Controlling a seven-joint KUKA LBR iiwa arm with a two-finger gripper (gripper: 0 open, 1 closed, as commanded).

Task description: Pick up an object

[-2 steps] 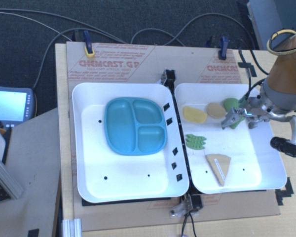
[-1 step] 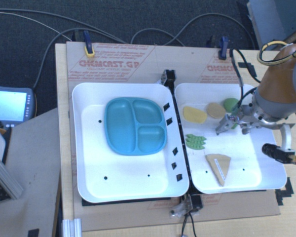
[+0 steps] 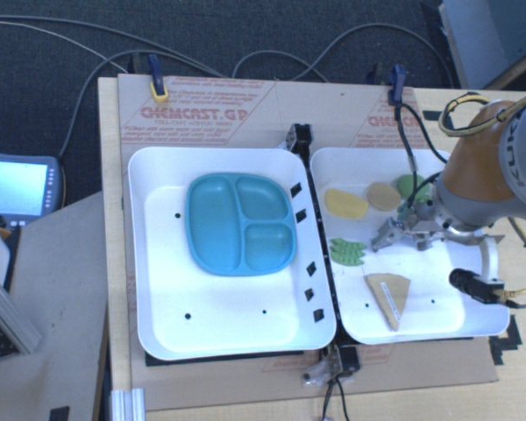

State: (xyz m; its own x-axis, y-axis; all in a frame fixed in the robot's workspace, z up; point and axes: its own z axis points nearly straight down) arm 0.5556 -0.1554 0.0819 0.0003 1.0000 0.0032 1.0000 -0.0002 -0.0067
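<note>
two bins | i see gripper (image 3: 387,235) low in right bin (image 3: 438,323), can't tell its state | green leaf (image 3: 348,252) just left of it | blue tray (image 3: 241,224) in left bin (image 3: 158,261)

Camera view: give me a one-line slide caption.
KUKA arm's gripper hovers low in the right bin among toy food pieces, while a blue divided plate sits in the left bin.
</note>
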